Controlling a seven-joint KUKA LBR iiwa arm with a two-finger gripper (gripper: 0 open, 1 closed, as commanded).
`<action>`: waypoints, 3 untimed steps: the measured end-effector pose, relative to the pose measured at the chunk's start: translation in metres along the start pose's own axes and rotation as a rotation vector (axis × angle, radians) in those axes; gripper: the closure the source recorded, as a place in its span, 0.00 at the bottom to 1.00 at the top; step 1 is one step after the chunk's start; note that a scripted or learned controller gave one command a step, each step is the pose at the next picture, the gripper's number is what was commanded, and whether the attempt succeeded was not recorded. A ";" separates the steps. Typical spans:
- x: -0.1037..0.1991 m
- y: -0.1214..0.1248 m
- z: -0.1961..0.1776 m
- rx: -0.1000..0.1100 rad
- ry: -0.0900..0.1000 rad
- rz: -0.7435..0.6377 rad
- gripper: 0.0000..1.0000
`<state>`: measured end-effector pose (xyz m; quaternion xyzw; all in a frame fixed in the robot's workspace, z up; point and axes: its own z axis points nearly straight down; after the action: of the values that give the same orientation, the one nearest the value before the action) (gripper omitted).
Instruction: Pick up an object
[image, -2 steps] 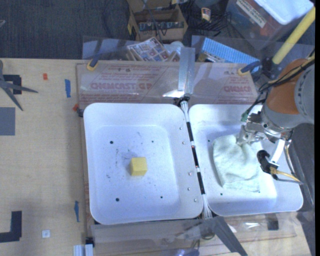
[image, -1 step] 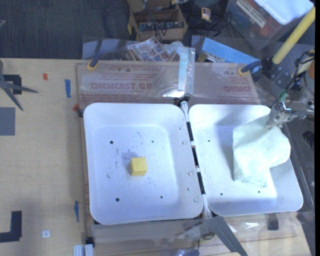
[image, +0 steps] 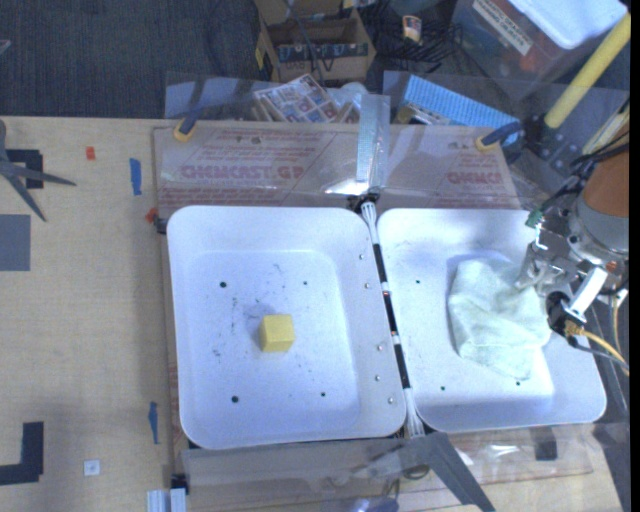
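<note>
Looking down at a slant from the camera view, the counter (image: 80, 300) carries two shallow white bins side by side. The left bin (image: 200, 240) holds a small yellow block (image: 277, 333) lying near its middle, flat on the floor and apart from every wall. The right bin (image: 420, 390) holds a crumpled white cloth (image: 495, 320) spread over its right-centre part.

The arm reaches in from the right, and its gripper (image: 545, 285) sits low at the upper right edge of the cloth, just beside or touching the fabric (which of the two I cannot tell). Whether the jaws stand open or closed is hidden among cables and wrist hardware, so I cannot tell that either.

My reading is that the step in hand is the approach or grasp attempt on the cloth, with nothing visibly lifted. The next move would call for the jaws to pinch a fold firmly and rise straight, since loose fabric slips easily.
</note>
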<state>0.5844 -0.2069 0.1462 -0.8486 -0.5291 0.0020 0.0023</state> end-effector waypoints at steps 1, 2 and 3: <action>-0.017 -0.053 0.054 -0.022 0.003 -0.237 1.00; -0.018 -0.053 0.044 -0.022 0.003 -0.234 1.00; -0.043 -0.066 0.053 -0.026 0.003 -0.371 1.00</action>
<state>0.5060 -0.2159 0.0932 -0.7365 -0.6764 -0.0063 -0.0076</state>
